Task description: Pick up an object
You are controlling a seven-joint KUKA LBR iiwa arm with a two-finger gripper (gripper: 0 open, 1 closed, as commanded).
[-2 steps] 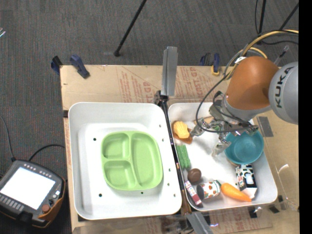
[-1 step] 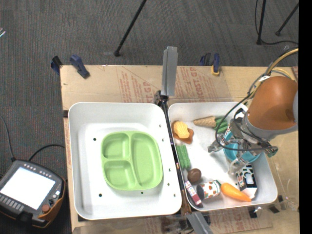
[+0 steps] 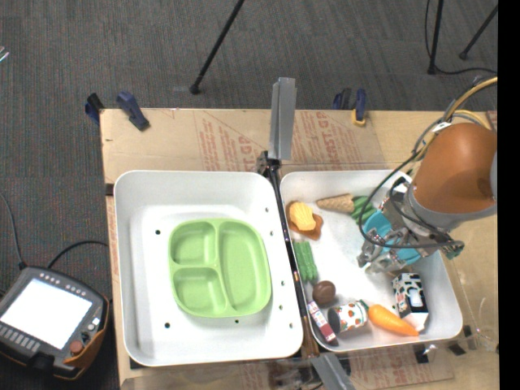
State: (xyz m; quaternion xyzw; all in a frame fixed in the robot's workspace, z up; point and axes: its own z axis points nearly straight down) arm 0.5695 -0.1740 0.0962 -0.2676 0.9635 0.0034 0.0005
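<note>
My gripper [image 3: 380, 258] hangs low over the right bin [image 3: 345, 187], in its right half, below the orange band of the arm. A teal object [image 3: 379, 220] lies just behind the gripper, partly hidden by the wrist. Just in front of the gripper stands a small black-and-white milk carton [image 3: 410, 292]. An orange carrot [image 3: 393, 320] and a printed can [image 3: 352, 315] lie along the front wall. A brown ball [image 3: 324, 291], a green bean pod [image 3: 305, 260], a yellow corn piece [image 3: 301, 215] and an ice cream cone [image 3: 336, 204] lie to the left.
The left bin [image 3: 146, 210] holds a green divided plate [image 3: 219, 266]. A red-and-white packet [image 3: 322, 322] leans at the right bin's front left corner. A grey post [image 3: 283, 124] stands behind the seam between the bins. A tablet [image 3: 49, 311] sits off the bench at the left.
</note>
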